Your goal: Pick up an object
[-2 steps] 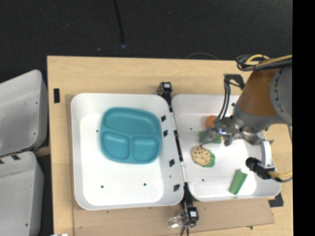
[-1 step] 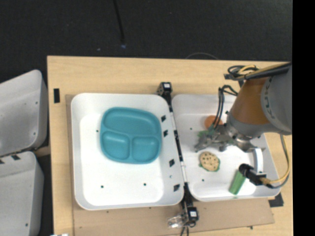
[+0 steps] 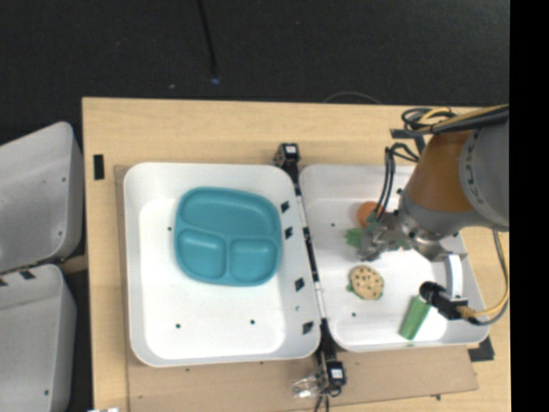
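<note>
Gripper is low in the right bin, down at a small green piece w/ an orange item just behind; can't tell if it's clenched or released (wrist hides it). Looks like the reach/grasp step. Next: close on one piece, lift straight up. Cookie and green block lie nearer the front edge; teal plate sits in the left bin.

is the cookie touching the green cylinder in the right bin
Apart. The camera view shows bare white bin floor between the cookie and the green cylinder.
</note>
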`<state>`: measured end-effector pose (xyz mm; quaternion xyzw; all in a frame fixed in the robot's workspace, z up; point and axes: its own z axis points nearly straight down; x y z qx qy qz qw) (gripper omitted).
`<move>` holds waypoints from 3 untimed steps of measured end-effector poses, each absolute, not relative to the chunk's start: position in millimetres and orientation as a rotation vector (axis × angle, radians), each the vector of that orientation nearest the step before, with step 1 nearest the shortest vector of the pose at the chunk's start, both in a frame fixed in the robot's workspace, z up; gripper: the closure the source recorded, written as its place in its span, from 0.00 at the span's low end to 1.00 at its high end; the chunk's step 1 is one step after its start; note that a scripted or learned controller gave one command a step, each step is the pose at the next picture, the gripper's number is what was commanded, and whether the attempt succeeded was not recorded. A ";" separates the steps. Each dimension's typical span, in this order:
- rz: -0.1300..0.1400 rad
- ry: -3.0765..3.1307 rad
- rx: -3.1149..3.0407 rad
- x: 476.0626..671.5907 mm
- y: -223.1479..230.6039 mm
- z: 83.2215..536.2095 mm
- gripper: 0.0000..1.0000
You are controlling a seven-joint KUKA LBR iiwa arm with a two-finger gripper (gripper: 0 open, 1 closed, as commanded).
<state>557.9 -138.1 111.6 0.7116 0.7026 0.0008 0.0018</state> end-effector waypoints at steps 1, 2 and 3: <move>0.004 2.211 2.223 553.1 -147.7 165.1 1.00; 0.006 2.220 2.214 548.1 -141.6 221.3 1.00; 0.004 2.223 2.214 549.4 -142.7 248.6 1.00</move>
